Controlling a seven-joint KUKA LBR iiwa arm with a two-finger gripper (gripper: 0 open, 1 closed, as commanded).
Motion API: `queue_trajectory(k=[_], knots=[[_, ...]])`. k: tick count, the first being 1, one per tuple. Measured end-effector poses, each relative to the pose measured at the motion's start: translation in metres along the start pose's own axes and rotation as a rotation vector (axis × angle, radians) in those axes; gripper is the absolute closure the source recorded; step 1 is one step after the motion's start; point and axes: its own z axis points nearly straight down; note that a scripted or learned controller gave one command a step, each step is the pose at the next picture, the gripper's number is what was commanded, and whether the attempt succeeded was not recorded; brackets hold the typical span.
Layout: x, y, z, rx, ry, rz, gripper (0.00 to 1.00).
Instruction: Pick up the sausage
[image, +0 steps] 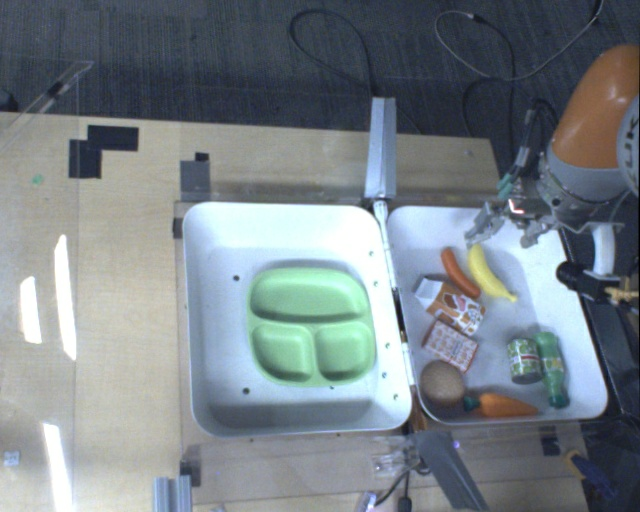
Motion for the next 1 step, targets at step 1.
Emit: queue_trajectory(k=[1], knots=[[0.0217,0.0387,0.1173,-0.004,-0.001,-0.084,0.0]])
